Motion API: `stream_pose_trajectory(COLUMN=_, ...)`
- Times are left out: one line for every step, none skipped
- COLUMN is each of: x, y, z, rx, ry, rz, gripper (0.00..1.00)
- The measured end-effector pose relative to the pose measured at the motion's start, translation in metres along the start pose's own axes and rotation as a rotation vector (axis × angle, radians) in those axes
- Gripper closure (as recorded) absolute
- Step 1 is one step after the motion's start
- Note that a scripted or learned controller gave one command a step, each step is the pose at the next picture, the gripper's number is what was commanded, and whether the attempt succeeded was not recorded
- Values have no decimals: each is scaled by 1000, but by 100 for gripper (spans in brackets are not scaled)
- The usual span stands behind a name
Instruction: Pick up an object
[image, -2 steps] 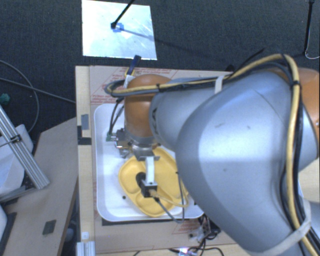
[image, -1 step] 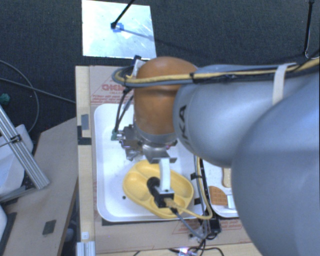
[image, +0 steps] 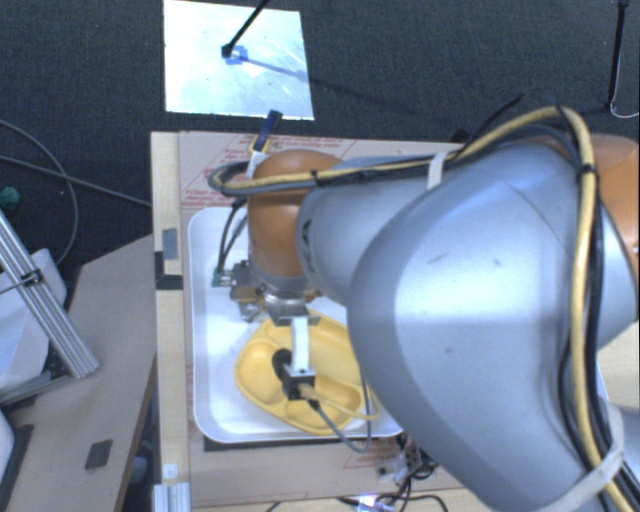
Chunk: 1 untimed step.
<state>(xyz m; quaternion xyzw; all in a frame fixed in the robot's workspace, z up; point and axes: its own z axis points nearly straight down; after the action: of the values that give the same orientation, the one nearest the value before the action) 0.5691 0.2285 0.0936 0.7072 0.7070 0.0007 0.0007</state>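
Note:
A yellow, rounded plastic object (image: 262, 382) lies in the near part of the left white bin (image: 205, 330). My gripper (image: 273, 312) comes straight down into this bin and sits at the yellow object's far edge, right above it. The orange band (image: 275, 225) and the grey wrist hide the gripper's tips. I see nothing lifted clear of the bin floor. The bulky grey arm (image: 470, 320) covers the right half of the view and hides the right bin.
Brown cardboard (image: 170, 180) borders the bin at the left and back. A shiny silver sheet (image: 238, 60) lies on the dark floor behind. An aluminium strut (image: 45, 310) slants at the left over a beige bench top (image: 110, 400).

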Motion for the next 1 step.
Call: stream_pose_trajectory(x=-19, y=-22, z=2, rx=0, ry=3, rz=-5, gripper=100)
